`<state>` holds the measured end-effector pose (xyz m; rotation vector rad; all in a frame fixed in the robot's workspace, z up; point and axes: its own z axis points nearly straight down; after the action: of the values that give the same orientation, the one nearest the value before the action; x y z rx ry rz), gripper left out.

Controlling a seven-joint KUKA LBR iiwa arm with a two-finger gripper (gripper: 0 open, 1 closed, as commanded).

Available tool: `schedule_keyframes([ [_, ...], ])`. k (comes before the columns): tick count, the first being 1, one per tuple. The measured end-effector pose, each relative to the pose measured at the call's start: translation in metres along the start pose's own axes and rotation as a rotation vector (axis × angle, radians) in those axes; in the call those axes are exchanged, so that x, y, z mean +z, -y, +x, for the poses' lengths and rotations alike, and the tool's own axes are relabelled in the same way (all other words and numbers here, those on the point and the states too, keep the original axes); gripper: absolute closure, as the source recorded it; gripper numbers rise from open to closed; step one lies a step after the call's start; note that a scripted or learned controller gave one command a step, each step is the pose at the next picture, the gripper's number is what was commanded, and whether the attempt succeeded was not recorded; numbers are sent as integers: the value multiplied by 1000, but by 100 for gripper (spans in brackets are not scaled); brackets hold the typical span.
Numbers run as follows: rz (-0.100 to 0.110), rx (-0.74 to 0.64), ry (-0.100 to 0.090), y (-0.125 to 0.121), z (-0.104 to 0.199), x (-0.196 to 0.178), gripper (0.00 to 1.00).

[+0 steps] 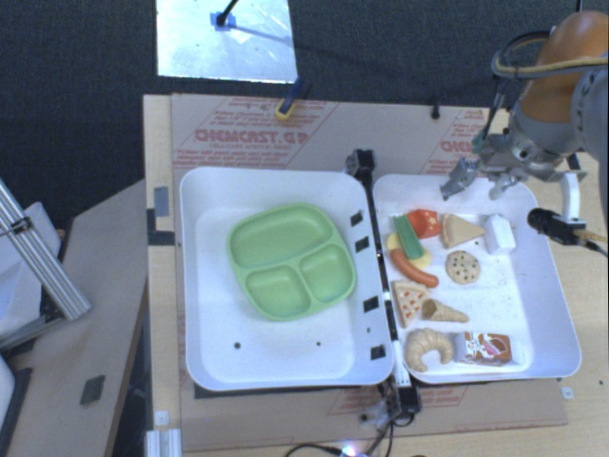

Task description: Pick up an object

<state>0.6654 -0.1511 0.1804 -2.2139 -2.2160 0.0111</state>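
Toy food (440, 284) in right bin (557, 346), gripper (481, 181) poised above far rim, fingers apart, nothing held

A robotics lab: a grey arm (561, 74) over two white bins (205, 350) of toy food (428, 346) on a cardboard-covered tabletop (257, 131).

Printed in red, upside down, on the cardboard sheet (314, 127) under the bins: "CHEMCAST GP", in large letters at upper left. Repeated at upper right, partly hidden. Smaller red lines nearby too blurred to read.
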Motion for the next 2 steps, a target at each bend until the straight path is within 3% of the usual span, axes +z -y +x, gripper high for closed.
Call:
schedule_keyframes([
  [1, -13, -2, 2, -3, 0, -9, 0],
  [2, -11, -6, 2, -4, 5, 33, 0],
])
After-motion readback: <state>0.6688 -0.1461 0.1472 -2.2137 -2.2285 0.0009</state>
